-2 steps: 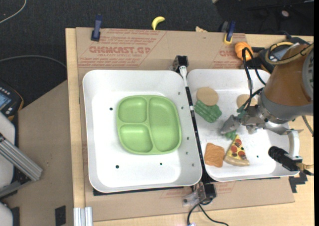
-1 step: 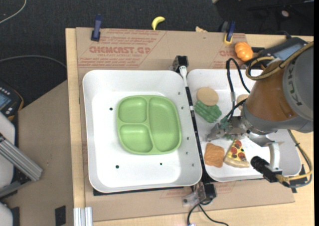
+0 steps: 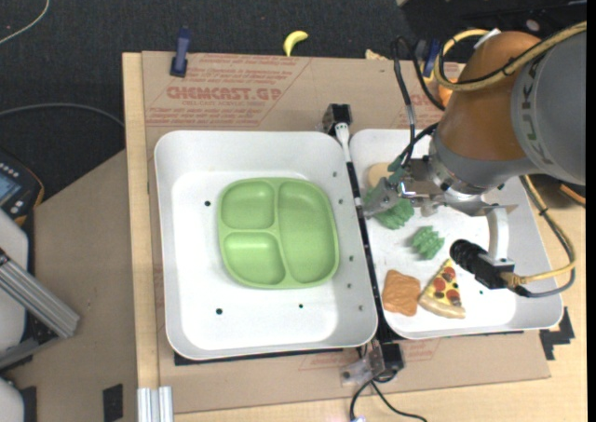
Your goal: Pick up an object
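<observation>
The right bin (image 3: 535, 304) holds several small toys. A green leafy piece (image 3: 400, 215) lies near its left wall, and a second green piece (image 3: 428, 242) sits just below and to the right. A pizza slice (image 3: 445, 291) and a brown toast-like piece (image 3: 401, 292) rest at the front. A tan round piece (image 3: 376, 173) shows at the upper left. My gripper (image 3: 386, 194) hangs low over the bin's left part, right above the first green piece, touching or almost touching it. The wrist hides the bin's middle.
The left bin (image 3: 177, 224) holds a green divided plate (image 3: 277, 231). A black clamp (image 3: 337, 117) sits on the ridge between the bins. The arm's black cable fitting (image 3: 477, 264) hangs over the right bin. A yellow banana (image 3: 295, 40) lies beyond the board.
</observation>
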You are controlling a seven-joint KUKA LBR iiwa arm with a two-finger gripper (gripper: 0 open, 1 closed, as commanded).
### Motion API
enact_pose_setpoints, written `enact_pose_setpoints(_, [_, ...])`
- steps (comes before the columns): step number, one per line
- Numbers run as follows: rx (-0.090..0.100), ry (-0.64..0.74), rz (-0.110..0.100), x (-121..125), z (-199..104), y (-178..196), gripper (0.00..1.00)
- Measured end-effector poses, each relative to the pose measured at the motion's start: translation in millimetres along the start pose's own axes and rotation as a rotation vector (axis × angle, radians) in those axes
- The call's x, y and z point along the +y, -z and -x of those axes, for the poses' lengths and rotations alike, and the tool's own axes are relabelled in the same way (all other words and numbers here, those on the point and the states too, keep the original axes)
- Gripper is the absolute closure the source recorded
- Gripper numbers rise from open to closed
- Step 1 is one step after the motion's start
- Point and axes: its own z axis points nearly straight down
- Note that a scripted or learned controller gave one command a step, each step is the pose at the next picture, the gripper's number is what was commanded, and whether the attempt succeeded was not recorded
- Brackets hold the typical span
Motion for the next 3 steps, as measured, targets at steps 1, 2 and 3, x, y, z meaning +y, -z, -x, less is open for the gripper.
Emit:
enact_pose_setpoints(1, [-0.001,-0.015,-0.017,-31.0,61.3,-6.2,0.0])
enact_pose_setpoints(2, [-0.001,-0.014,-0.018,-44.3,78.5,-109.3,0.0])
enact_pose_setpoints(3, [0.001,0.001,-0.004,-47.7,-9.6,-0.3,0.0])
